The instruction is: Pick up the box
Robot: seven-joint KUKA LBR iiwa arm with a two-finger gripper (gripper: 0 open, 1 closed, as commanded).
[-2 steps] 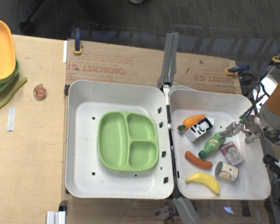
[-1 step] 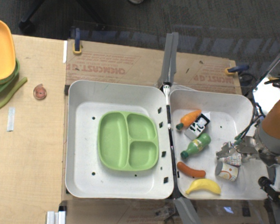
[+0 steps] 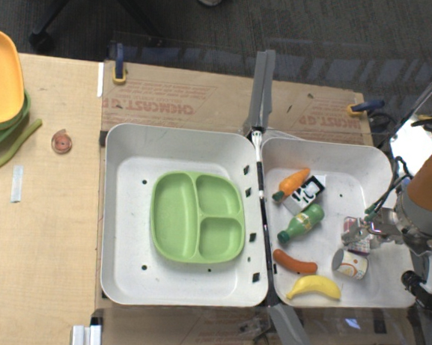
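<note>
presently, right bin (image 3: 330, 157): box (image 3: 305, 193), black-and-white, at upper left, touching carrot (image 3: 292, 182) above and green bottle (image 3: 302, 223) below. sausage (image 3: 295, 262), banana (image 3: 314, 288), paper cup (image 3: 351, 264) nearer the front. gripper (image 3: 359, 233) low over the bin's right side, just above the cup, well apart from the box; finger state cannot be told. left bin (image 3: 120, 197): green divided tray (image 3: 197, 217).

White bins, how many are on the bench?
2. The left bin holds a green divided plate. The right bin holds the toy food, the box and the gripper.
</note>
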